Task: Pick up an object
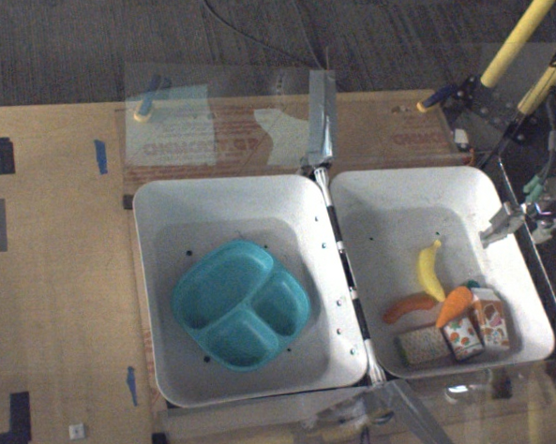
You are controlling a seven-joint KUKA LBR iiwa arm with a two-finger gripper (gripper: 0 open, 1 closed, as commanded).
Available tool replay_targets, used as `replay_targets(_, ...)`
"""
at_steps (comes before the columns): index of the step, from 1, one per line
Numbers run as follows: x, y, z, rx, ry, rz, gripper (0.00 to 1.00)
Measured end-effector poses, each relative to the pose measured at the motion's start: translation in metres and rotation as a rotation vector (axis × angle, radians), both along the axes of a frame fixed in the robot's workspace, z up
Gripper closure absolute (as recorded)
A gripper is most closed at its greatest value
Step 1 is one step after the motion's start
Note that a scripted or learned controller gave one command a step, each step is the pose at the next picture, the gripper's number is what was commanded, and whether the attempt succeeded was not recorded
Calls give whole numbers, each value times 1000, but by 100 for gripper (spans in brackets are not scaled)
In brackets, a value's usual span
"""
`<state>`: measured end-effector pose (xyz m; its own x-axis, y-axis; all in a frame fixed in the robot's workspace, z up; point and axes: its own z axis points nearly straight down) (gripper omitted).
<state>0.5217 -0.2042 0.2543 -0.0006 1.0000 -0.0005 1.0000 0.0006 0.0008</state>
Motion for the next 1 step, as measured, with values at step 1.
replay_targets(1, 6, 57, -122, 1, 1, 194, 0)
